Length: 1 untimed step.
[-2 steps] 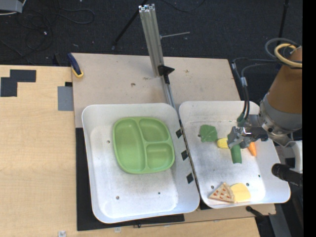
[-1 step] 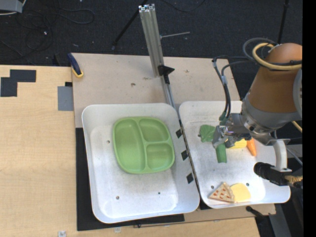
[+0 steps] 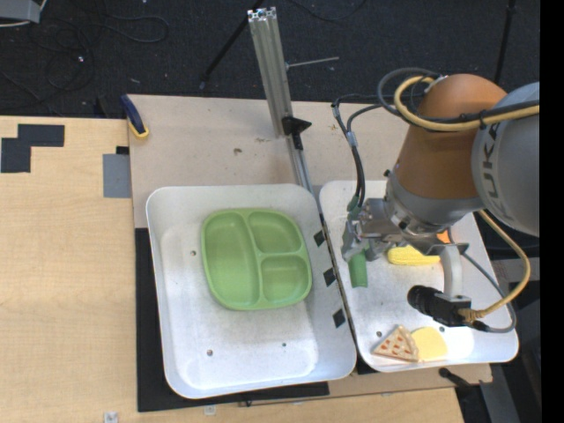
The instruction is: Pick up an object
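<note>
The grey arm has big dark letters on its side. They are turned sideways and cut off, so I cannot read the whole word. I see no other writing or labels.

There are two white bins. The left bin holds a green plate. The plate lies flat near the middle of its bin. It has three parts: one long part, and two small parts on the side nearer the arm.

The right bin sits just beside the plate's bin, on the plate's right in this view. It holds four small things. A green block is the closest one to the plate, just past the rims of the two bins. The gripper is right over the top end of this block and seems to touch it. I cannot tell if the gripper is wide or narrow, or if it has hold of the block.

A yellow toy lies farther from the plate than the block, partly under the arm. A pizza slice lies to the right of the plate and nearer the front edge of the bench. A flat yellow piece touches the pizza slice on the side away from the plate.

A silver pole stands behind the plate.
</note>
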Motion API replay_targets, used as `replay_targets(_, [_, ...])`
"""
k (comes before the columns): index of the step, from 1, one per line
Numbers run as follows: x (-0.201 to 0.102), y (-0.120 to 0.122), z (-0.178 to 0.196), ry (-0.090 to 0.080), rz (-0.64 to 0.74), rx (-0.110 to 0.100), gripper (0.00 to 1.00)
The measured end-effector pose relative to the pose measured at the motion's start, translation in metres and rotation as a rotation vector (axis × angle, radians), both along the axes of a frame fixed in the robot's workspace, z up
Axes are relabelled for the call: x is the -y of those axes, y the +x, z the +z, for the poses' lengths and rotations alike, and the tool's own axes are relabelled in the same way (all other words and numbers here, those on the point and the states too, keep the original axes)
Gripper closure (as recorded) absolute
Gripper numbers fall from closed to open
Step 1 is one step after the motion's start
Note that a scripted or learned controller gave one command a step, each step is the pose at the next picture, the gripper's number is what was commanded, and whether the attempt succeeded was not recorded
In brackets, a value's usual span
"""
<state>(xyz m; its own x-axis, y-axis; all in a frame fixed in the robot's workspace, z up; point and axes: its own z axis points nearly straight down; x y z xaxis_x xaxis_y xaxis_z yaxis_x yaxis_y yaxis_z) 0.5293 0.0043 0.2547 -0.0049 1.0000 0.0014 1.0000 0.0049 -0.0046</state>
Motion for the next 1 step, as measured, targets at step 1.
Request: replay_targets(1, [-0.0541,-0.0059,-0.0125,-0.001,0.000,-0.001,1.00])
